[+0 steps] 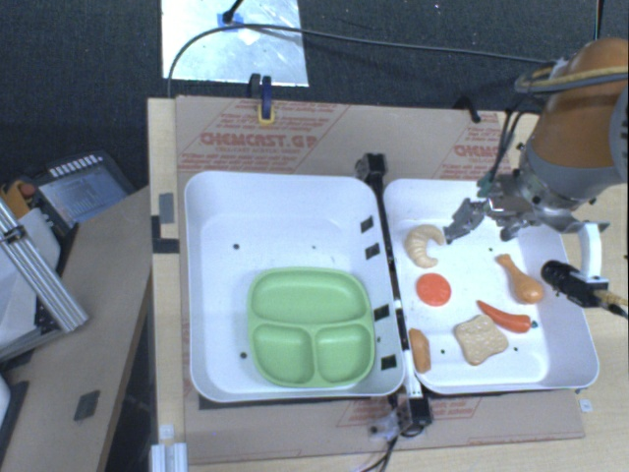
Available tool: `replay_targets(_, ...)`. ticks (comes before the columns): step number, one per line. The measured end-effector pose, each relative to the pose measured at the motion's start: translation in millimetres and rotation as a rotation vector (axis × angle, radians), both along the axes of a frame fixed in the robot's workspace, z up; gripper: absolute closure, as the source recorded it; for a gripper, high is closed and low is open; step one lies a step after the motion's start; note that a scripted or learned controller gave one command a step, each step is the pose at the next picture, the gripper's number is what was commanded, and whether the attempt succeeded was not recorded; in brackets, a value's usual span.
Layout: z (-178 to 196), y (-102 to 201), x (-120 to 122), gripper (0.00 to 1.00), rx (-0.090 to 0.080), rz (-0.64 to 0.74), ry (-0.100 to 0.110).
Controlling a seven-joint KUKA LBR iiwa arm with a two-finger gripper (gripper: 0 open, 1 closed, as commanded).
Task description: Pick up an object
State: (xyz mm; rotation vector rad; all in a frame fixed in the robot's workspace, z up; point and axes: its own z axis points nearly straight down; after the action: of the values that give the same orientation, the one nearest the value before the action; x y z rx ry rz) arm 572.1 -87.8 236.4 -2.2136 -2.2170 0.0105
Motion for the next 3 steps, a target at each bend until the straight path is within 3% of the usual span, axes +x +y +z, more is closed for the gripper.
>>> replay_targets(1,6.4,0.0,2.4,0.0,-0.001,0.002,-0.013)
replay_targets(3,-88.0,-11.4,-0.6,0.0,0.0,-0.001,-0.008)
